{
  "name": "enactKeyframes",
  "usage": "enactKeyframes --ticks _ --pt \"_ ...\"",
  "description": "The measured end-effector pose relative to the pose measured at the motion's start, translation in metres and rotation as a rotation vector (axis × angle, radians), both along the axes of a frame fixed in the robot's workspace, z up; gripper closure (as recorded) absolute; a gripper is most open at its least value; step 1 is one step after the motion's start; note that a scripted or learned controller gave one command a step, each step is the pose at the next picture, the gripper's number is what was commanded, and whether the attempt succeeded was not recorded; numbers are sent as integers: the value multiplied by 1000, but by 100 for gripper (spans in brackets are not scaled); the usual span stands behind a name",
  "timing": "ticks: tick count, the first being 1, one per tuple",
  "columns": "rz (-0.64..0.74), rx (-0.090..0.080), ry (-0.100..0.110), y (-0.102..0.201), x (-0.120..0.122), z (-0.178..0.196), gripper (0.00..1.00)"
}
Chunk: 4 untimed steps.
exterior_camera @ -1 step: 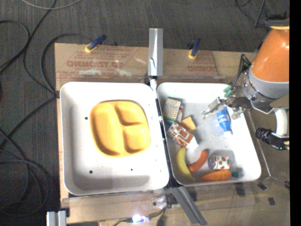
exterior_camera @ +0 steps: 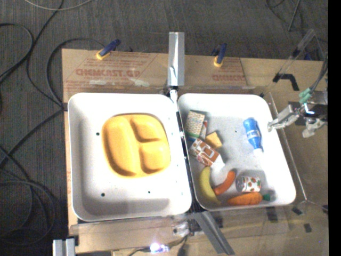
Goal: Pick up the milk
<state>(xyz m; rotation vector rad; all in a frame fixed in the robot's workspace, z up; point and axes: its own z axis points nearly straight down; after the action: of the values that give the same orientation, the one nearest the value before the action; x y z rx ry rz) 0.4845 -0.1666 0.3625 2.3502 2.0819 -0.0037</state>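
The milk is a small red-and-white patterned carton lying on its side in the left half of the right bin. It touches a tan cracker-like block and lies just above a banana. My gripper hangs over the right bin's right rim, well to the right of the milk and apart from it, with the blue bottle between them. It is small and partly blurred against the bench.
The right bin also holds a green-and-tan box, a red-orange sausage shape, a patterned can and a carrot. A yellow divided tray sits in the left bin. A metal post stands behind the bins.
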Motion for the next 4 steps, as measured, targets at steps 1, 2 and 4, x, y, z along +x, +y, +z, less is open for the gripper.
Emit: enactKeyframes --ticks 1,2,4 --pt "71 0 0 5 16 46 0" --pt "178 4 2 18 65 -76 0" --pt "443 2 1 1 80 -192 0"
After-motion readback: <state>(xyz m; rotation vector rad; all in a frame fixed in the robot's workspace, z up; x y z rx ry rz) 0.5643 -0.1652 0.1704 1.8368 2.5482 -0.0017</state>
